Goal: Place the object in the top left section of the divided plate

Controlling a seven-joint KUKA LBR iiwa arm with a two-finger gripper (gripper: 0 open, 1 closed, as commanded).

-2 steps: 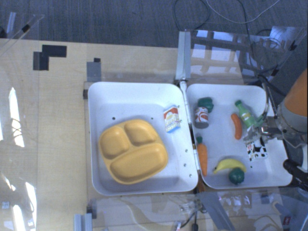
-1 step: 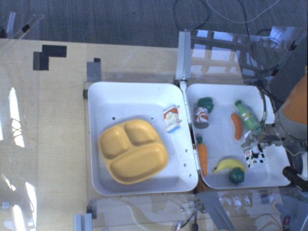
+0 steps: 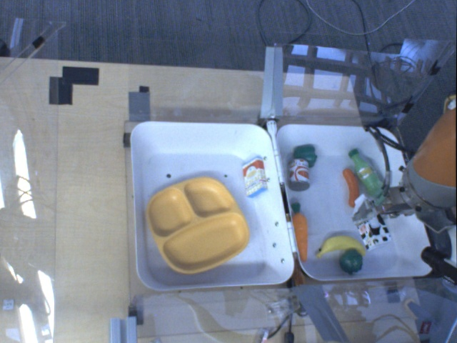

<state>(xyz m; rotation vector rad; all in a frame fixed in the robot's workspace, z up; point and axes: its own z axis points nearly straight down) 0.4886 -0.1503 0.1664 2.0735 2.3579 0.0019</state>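
You looked down on a pale wooden counter (image 3: 71,213) carrying two shallow white bins side by side. In the left white bin (image 3: 207,138) lay a yellow divided plate (image 3: 198,224), turned at a slant, with two small sections toward the top and one large section below; all three sections were bare. A small red, white and blue carton (image 3: 254,176) lay just beside the plate, near the bin's right wall.

The right white bin (image 3: 325,138) held the loose pieces: a red and white can (image 3: 299,174) with a dark green toy vegetable (image 3: 305,153) above it, a green plastic bottle (image 3: 365,171) lying beside a small orange carrot (image 3: 350,185), a larger orange carrot (image 3: 300,234) along the left wall, a yellow banana (image 3: 339,245) and a round dark green piece (image 3: 350,261) touching it.

The grey and orange arm (image 3: 434,163) reached in from the right, and its gripper (image 3: 373,216) hung low over the right bin, between the bottle and the banana, probably because the pick was to be made from that cluster. The gripper was too blurred and tangled with its mount for you to tell whether it stood apart or together, and which object was meant could not be told. Nothing had yet reached the plate's top left section.

Beyond the counter ran dark grey carpet (image 3: 178,20) with loose black cables (image 3: 335,9).
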